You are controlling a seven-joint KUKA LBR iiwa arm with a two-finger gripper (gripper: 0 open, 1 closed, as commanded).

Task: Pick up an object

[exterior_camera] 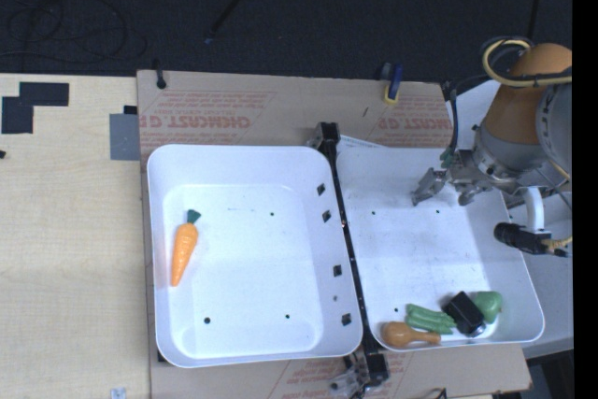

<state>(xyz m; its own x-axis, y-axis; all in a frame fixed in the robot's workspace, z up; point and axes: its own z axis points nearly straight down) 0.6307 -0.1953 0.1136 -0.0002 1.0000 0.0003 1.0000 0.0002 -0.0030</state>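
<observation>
An orange toy carrot (183, 249) with a green top lies at the left side of the left bin (243, 165). In the near corner of the right bin (420, 243) several small items cluster: a green pod-like piece (429, 319), a black block (464, 312), a green lump (488, 302) and an orange-brown pear-shaped piece (407, 334). My gripper (445, 192) hangs over the far right part of the right bin, well away from that cluster. Its fingers are open, with nothing between them.
A black divider (340, 243) runs between the two bins. Brown cardboard (243, 112) lies under the bins, with a blue clip (392, 81) at its far edge. The arm's orange band (523, 98) and cables sit at the right.
</observation>
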